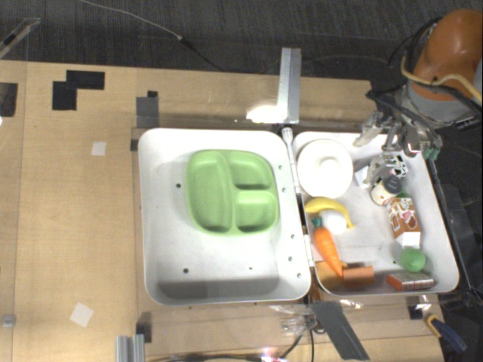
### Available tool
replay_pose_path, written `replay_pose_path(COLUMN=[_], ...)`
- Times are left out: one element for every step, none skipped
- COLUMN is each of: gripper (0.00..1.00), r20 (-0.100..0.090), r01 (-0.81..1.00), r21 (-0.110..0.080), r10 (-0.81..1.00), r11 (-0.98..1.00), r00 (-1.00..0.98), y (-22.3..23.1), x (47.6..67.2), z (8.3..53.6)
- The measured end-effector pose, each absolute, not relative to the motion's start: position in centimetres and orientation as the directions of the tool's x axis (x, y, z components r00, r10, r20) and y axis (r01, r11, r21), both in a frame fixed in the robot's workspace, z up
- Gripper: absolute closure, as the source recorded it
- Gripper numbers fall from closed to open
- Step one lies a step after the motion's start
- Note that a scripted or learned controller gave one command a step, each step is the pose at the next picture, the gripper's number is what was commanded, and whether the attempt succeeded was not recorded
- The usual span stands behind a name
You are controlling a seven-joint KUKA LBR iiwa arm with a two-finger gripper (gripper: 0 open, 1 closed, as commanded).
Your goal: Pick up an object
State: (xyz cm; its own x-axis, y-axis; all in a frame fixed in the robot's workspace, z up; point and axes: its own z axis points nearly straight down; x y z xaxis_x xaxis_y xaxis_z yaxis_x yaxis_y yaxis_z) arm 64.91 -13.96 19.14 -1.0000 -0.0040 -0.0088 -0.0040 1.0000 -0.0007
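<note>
The gripper hangs over the right bin, up at about one o'clock in that bin. I cannot tell if it is open or closed, because it is small and mixed up with the things under it.

Right below it, at six o'clock from it, sits a small dark and white thing, maybe a little bottle. That looks like the closest thing to grab. A brown and white carton lies just past it, toward five o'clock.

At nine o'clock from the gripper is a white bowl. Lower down are a banana, a carrot, a green ball and a flat red box. The left bin holds a green tray.

What could go wrong? The little bottle is close to the carton, so the gripper might bump both and push them away. It could also close on nothing, or the bottle could tip and roll off.

The carton has a picture on it, but the words are too small to read.
</note>
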Motion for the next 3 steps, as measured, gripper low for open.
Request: replay_pose_path(gripper=[0.00, 0.00, 0.00], r20=[-0.009, -0.015, -0.019], r01=[0.068, 0.098, 0.232], r21=[-0.001, -0.001, 0.001], r10=[0.068, 0.098, 0.232], r11=[0.998, 0.995, 0.973], r00=[-0.998, -0.995, -0.973], y=[-18.7, -19.3, -18.9], x=[62.2, 57.1, 54.4], z=[9.5, 9.0, 9.0])
